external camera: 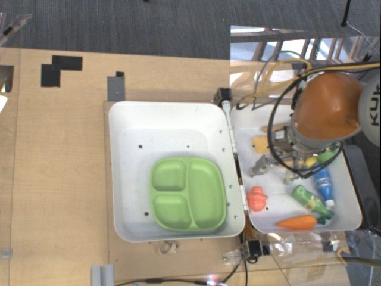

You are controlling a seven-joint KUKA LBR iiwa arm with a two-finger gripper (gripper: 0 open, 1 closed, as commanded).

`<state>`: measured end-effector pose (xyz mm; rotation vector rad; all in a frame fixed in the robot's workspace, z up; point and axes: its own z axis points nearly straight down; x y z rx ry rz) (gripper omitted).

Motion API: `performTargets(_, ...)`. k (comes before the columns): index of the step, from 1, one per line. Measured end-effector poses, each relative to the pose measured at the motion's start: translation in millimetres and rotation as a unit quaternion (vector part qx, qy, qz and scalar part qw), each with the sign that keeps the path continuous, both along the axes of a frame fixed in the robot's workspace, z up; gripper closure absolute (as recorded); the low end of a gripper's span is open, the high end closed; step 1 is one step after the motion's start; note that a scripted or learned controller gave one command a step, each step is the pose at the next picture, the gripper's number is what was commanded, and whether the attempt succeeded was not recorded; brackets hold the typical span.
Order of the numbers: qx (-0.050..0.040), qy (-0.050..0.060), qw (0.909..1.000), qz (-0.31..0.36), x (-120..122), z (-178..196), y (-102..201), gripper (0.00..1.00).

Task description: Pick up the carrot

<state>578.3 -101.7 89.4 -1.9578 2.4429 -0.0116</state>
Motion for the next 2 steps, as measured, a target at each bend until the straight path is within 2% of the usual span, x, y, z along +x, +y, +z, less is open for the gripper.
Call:
performTargets(1,0.0022,0.001,0.9982,-0.060,41.8,-0.6,2.9,0.00)
performTargets(2,0.0024,-0.001,0.9976,-0.069,94.5,-0.1,-39.9,0.00)
